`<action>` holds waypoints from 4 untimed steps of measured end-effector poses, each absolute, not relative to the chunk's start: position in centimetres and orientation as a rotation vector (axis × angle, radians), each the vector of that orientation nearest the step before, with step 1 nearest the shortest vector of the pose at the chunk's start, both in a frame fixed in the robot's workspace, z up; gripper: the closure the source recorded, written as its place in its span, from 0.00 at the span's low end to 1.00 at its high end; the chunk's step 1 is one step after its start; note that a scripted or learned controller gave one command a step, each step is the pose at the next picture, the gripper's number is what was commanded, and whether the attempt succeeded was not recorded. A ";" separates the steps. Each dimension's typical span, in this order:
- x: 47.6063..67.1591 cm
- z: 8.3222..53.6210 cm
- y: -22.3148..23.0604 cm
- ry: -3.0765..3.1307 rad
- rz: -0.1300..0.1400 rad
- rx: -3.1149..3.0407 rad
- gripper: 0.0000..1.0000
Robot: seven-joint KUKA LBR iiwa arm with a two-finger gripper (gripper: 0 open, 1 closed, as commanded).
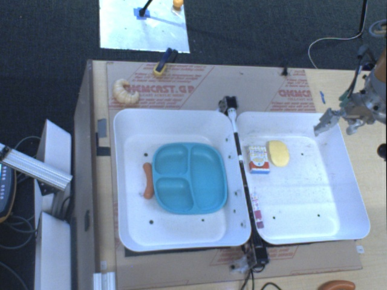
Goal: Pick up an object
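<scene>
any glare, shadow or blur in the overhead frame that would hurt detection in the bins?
Camera view: even, soft lighting, with only faint shadows beside the blue tray and sausage. The white bins are bright but keep their speckles, so they are not blown out. The yellow object and small carton look sharp. The gripper at the right edge is slightly soft.

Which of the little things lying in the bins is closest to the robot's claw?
The yellow oval in the right bin. The small carton lies just left of it, and the sausage is in the left bin.
</scene>
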State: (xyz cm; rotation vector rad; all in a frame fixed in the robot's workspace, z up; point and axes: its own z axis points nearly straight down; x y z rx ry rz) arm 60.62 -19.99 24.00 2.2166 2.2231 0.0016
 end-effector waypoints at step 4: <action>62.9 11.5 -10.1 2.221 0.004 2.217 1.00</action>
